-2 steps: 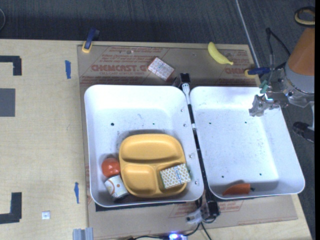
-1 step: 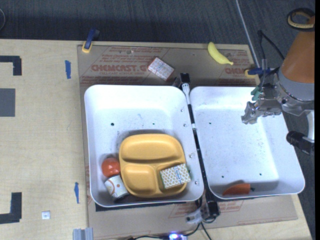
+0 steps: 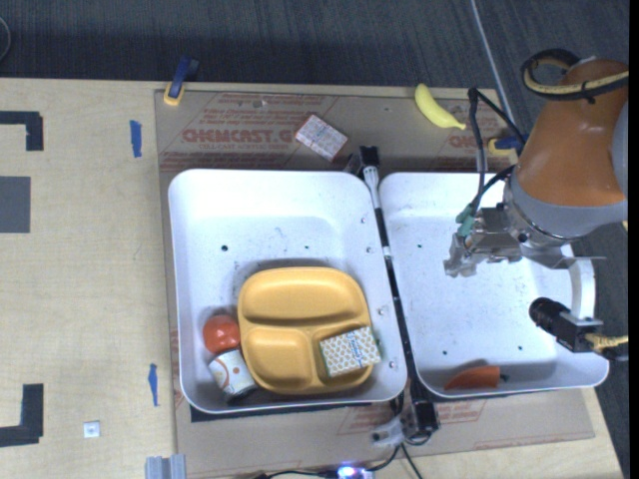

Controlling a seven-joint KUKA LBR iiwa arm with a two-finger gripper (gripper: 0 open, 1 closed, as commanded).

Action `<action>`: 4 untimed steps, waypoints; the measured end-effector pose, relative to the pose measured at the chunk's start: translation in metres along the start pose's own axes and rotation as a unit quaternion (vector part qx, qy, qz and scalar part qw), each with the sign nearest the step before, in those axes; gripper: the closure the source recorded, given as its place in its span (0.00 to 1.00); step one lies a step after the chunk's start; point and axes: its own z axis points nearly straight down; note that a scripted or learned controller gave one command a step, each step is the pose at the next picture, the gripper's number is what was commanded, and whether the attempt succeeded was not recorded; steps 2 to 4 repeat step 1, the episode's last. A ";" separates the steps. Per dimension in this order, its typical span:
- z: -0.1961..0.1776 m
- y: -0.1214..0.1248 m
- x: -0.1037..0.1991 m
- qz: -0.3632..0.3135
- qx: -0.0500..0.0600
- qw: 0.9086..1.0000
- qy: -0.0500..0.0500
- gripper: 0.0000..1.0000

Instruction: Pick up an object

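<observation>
Flat orange object [image 3: 471, 376], smooth white bin [image 3: 439, 208]

This is a robotics lab or test cell. A pale wooden table [image 3: 80, 297] carries black and blue tape markers, and a printed cardboard sheet [image 3: 250, 133] lies under two shallow white bins [image 3: 190, 218] clamped side by side. An industrial arm [image 3: 574, 158] with bundled cables reaches in from the right, and dark carpet [image 3: 300, 18] lies beyond.
</observation>
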 end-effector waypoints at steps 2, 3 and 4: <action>-0.010 0.001 0.000 0.000 -0.001 1.000 0.000 1.00; -0.010 0.001 0.000 0.000 -0.001 1.000 0.000 1.00; -0.010 0.001 0.000 0.000 -0.001 1.000 0.000 1.00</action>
